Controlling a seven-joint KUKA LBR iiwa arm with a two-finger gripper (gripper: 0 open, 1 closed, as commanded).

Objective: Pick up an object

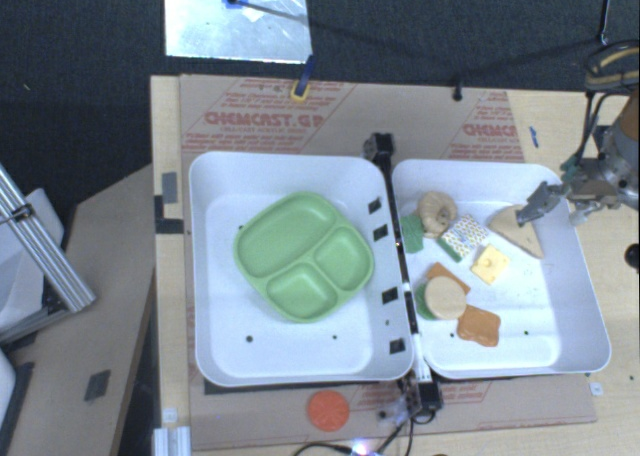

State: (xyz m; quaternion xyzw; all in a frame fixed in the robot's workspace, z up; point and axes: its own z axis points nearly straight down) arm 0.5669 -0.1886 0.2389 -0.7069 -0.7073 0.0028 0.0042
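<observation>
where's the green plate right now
The green plate lies in the left bin, near its middle, across the divider from the toy food.

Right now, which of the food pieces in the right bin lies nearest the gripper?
The pale tan wedge-shaped piece at the bin's far right, just below the gripper. The yellow square, patterned block and others lie farther left.

You see two white bins (290, 169) of smooth, slightly glossy plastic, and the green divided plate (304, 256) in the left one has the same smooth moulded-plastic look, a little more matt. Under them lies a sheet of plain brown printed cardboard (262, 114) on the pale desk (112, 274). Behind it, a crinkled foil-like sheet (238, 6) shines silver.
</observation>
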